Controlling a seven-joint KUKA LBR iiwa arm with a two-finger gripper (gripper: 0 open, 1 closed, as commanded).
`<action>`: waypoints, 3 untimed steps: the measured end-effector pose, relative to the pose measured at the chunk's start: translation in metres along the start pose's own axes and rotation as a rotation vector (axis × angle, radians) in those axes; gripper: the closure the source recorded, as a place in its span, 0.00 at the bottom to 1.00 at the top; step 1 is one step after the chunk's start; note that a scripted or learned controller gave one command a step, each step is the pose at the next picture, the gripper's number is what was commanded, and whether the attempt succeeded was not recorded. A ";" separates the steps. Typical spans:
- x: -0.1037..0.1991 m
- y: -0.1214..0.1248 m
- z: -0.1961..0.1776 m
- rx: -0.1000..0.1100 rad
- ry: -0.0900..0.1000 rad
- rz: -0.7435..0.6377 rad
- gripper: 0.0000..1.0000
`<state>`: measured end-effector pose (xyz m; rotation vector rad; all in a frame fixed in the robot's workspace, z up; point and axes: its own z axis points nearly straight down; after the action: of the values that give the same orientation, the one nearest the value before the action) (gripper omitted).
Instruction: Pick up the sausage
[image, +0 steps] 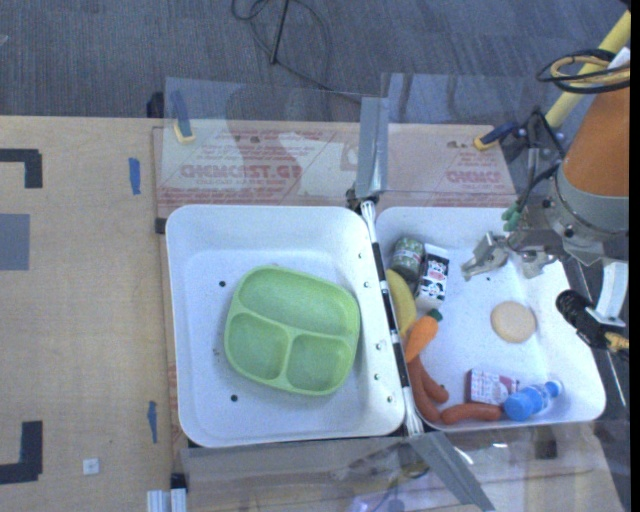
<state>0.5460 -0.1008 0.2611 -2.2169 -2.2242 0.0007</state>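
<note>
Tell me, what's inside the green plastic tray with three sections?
Nothing is inside the green three-section plastic tray; all three compartments show bare green plastic. It sits in the left white bin. What lies under the tray is covered, so I can't tell.

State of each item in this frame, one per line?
gripper: above the right bin's back part, clear of the items
sausage: lying along the right bin's front-left corner, untouched
carrot: lying flat by the divider
banana: lying flat against the left wall
can: on its side
water bottle: on its side, capped
green plate: right side up in the left bin
</note>
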 end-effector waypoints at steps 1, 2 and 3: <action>0.041 -0.002 0.077 0.001 0.000 -0.111 0.00; -0.002 -0.060 0.174 -0.005 -0.001 -0.068 0.00; -0.022 -0.065 0.175 -0.006 0.001 -0.102 0.00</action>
<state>0.4808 -0.1228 0.0865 -2.1026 -2.3374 -0.0067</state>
